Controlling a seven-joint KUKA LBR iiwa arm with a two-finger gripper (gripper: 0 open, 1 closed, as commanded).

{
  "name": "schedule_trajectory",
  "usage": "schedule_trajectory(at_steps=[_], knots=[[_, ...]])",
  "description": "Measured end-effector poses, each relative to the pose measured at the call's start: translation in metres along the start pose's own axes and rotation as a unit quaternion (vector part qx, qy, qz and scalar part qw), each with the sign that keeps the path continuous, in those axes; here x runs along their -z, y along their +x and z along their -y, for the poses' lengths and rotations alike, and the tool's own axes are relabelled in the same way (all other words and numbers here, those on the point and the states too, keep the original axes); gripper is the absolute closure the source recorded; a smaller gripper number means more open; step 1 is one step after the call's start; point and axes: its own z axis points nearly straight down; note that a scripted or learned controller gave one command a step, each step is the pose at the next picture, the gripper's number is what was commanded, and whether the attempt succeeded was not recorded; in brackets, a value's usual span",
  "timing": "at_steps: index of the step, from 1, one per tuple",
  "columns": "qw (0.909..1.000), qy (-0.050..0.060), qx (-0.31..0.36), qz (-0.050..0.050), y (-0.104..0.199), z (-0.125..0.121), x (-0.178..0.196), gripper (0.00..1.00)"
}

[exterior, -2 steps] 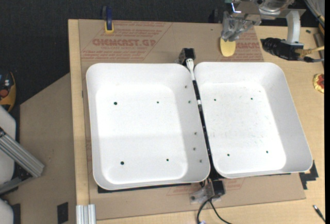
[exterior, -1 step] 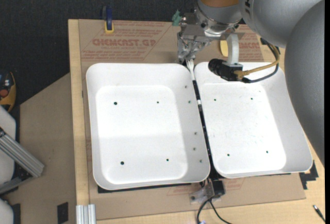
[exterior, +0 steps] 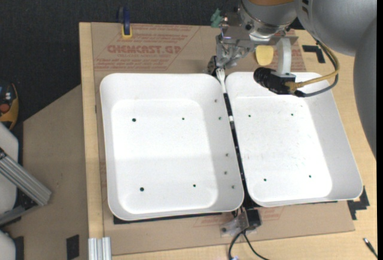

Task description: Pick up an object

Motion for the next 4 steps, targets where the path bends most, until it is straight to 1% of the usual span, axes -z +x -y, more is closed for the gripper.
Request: schedule_trajectory(at_steps=[1, 2, 3, 4], knots=[[1.0000, 0.000, 0.001, 0.000, 0.006, 0.022, 0.019, 1.00], [1.0000, 0.000, 0.002, 0.000, 0.029, -0.020, -0.030, 1.00], [1.0000, -0.003, -0.002, 0.001, -0.021, -0.024, 0.022, 1.00], [1.0000, 0.004, 0.003, -0.001, 0.043, -0.021, -0.047, 1.00]])
